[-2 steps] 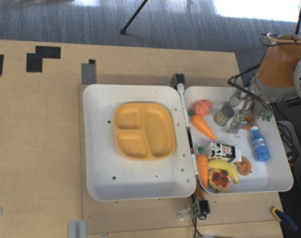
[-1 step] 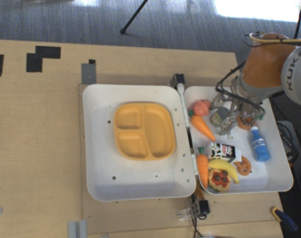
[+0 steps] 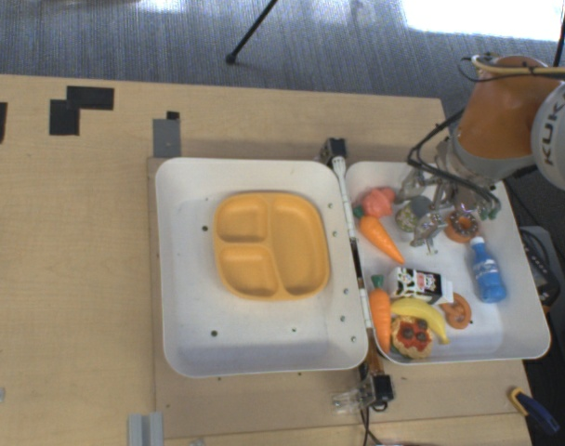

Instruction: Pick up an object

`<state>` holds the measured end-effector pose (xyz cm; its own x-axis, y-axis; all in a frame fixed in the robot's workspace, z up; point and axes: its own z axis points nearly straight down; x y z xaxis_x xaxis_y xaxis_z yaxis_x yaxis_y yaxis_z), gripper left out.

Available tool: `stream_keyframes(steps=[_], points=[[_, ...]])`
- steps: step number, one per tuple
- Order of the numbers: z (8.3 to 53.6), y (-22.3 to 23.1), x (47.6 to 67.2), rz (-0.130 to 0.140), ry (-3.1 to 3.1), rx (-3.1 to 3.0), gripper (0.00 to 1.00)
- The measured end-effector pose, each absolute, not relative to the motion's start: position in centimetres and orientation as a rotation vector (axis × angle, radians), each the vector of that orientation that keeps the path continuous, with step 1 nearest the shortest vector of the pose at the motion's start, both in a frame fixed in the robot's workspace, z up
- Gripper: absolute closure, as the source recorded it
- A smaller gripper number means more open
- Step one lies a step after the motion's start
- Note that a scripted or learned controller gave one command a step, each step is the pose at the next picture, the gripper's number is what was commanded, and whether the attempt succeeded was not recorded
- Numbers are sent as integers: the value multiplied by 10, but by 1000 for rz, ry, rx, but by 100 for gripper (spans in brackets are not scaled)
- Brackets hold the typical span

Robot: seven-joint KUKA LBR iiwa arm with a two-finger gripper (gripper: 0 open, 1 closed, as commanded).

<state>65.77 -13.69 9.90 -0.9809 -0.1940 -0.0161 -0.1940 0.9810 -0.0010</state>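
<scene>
Camera view, gripper (image 3: pixel 429 214) low in right bin (image 3: pixel 524 342), finger state unclear, carrot (image 3: pixel 380 237) beside, blue bottle (image 3: pixel 487 272), banana (image 3: pixel 422 311) near.

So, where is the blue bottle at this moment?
The blue bottle lies in the right bin, near its right wall. It is just below the hand and to the right of the black-and-white carton.

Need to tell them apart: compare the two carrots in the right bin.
The upper carrot lies diagonally, tip toward the bin's near right, beside the pink toy. The lower carrot lies nearly straight along the bin's left wall, next to the banana, and looks shorter. Both are orange, tapered toys, lying flat.
</scene>
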Motion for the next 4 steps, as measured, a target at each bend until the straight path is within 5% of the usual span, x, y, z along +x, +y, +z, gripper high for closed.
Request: stream_keyframes(steps=[1, 3, 4], points=[[186, -74, 652, 0, 3067, -637, 100], [185, -27, 670, -1, 2698, -1596, 100], [225, -38, 606, -2, 2560, -1812, 100]])
